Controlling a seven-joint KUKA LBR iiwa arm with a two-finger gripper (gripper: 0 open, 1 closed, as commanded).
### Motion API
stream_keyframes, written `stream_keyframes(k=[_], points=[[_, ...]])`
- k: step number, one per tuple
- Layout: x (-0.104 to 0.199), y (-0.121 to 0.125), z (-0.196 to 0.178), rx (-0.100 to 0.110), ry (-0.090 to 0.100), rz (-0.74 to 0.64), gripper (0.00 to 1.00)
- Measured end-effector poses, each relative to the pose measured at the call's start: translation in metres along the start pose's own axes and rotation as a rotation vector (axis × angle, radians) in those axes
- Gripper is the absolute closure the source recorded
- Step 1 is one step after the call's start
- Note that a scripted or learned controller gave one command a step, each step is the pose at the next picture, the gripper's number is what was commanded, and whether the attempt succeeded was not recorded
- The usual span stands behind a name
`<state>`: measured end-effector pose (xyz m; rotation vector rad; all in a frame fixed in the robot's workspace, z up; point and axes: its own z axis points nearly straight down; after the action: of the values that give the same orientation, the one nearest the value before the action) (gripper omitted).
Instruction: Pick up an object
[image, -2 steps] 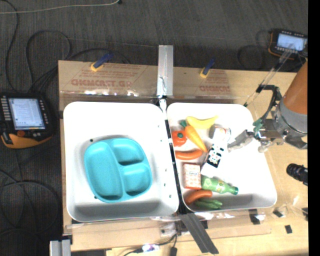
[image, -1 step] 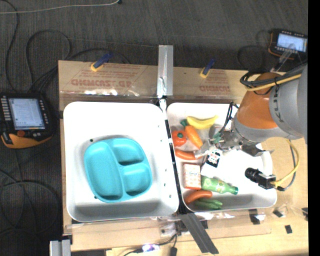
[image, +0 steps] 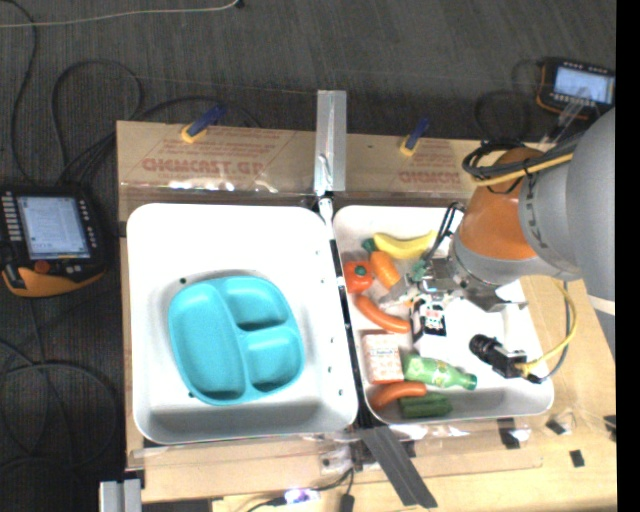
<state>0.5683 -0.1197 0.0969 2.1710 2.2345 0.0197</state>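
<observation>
Toy food (image: 405, 330) heaped in right bin (image: 520, 400), centre-right of frame: banana, carrots, green bottle. Gripper (image: 430, 312) low over pile; finger state impossible to tell. Risk of slipping grasp, crowded pieces touching and likely to shift.

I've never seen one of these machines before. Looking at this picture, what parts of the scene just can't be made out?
- Gripper: in the camera view the wrist covers it from above, so whether it holds anything cannot be told.
- Right bin: its upper right part lies under the arm.
- Toys beneath the gripper: a jumble, too small to name.
- Banana: its right end runs under the arm.
- Box: label too small to read.
</observation>
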Motion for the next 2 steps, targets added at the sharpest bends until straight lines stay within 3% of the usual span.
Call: stream_keyframes(k=[1,2], points=[[-0.003,0.0,-0.01,-0.003,-0.005,0.004,1.0],[0.018,-0.019,-0.002,-0.011,-0.004,0.222,1.0]])
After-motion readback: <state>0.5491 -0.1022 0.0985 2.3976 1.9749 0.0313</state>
